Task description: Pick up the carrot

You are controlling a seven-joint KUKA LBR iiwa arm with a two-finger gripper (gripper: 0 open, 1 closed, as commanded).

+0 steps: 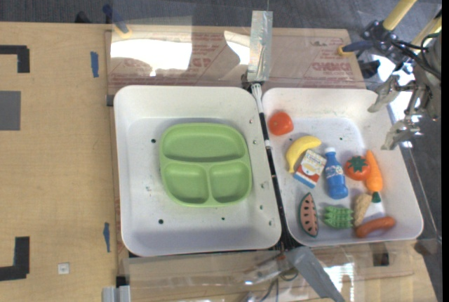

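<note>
Task not begun. Carrot [374, 173] lies untouched at right of the right bin [349, 109], touching a tomato [356, 167]. Gripper [401, 105] hovers at upper right of frame, above the bin's edge; jaw state unclear.

My gripper [398, 109] looks like bare, shiny metal. The carrot [374, 172] seems smooth, glossy plastic, as does the blue bottle [335, 175]. The green plate [205, 163] is matt plastic. Both white bins [133, 174] look smooth and faintly glossy; the bench [56, 153] looks like matt wood.
</note>
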